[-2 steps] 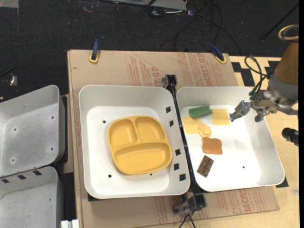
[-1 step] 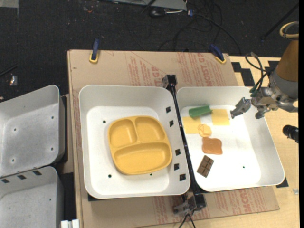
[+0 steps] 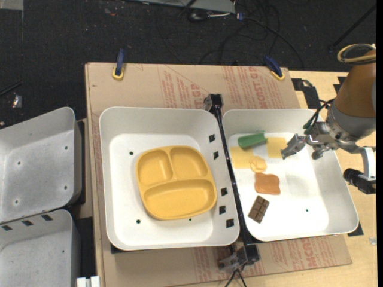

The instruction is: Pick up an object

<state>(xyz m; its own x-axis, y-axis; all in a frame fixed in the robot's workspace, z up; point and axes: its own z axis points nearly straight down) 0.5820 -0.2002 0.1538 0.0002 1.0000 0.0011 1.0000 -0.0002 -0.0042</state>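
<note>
Hovering above the right bin [image 3: 335, 220], the gripper [image 3: 304, 146] was seen with fingers spread and nothing held, so the green block [image 3: 251, 140] just beside it remained to be picked.

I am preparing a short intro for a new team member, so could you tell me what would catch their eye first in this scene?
The large yellow divided plate in the left bin stands out most. Next comes the cluster of small items in the right bin: a green piece, pale yellow pieces, an orange piece and a brown chocolate-like bar. The end effector hangs over that bin's upper right part, holding nothing.
</note>
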